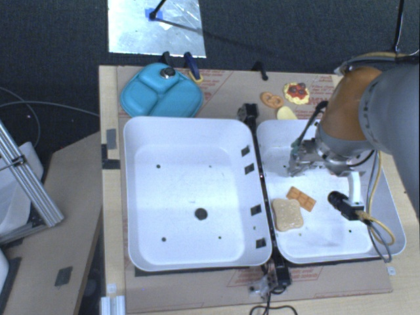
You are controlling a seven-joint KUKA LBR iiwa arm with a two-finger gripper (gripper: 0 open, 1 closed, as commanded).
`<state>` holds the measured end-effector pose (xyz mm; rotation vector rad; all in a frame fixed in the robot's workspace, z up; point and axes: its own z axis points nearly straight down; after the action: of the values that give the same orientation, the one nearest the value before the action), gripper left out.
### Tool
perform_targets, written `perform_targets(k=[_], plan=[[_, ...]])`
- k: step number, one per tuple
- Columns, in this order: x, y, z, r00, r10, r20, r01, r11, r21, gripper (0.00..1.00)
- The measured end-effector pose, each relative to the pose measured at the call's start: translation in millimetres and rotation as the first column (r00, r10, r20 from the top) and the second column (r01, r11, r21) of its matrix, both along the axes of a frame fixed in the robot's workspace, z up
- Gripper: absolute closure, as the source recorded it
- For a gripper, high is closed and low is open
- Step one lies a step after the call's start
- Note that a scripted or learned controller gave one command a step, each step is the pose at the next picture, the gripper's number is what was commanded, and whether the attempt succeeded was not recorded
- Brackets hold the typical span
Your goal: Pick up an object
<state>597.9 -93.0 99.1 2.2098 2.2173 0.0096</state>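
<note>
Left bin: a shallow white plastic bin point(190, 195) with a small dark round spot on its floor.
Right bin: a second shallow white plastic bin point(328, 241), touching the left bin along a black central divider.
Right bin contents: a pale beige bread-slice toy point(287, 214) lies near the left wall; a small orange waffle-patterned cracker toy point(301, 198) lies just beside it, toward the upper right, the two almost touching.
Arm: the grey arm with an orange band point(357, 113) reaches over the right bin from the right.
Fingers: the gripper point(298, 165) hangs over the upper part of the right bin, above the cracker toy and apart from it; whether the fingers are apart or together cannot be told, and nothing shows between them.
Surface behind the bins: a blue plastic divided tray point(161, 92), a pretzel-shaped toy point(271, 100), a round tart toy with red topping point(296, 92) and a pale yellow piece point(286, 113).
</note>
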Motion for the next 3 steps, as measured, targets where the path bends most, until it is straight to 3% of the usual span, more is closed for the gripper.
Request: perform_targets(k=[1, 2, 3], plan=[[-75, 34, 90, 1.0, 0.002, -0.008, -0.002, 1.0, 0.005, 1.0], [-72, 33, 96, 1.0, 0.002, -0.007, -0.002, 1.0, 0.004, 1.0], [-113, 72, 84, 1.0, 0.003, -0.014, -0.003, 1.0, 0.005, 1.0]])
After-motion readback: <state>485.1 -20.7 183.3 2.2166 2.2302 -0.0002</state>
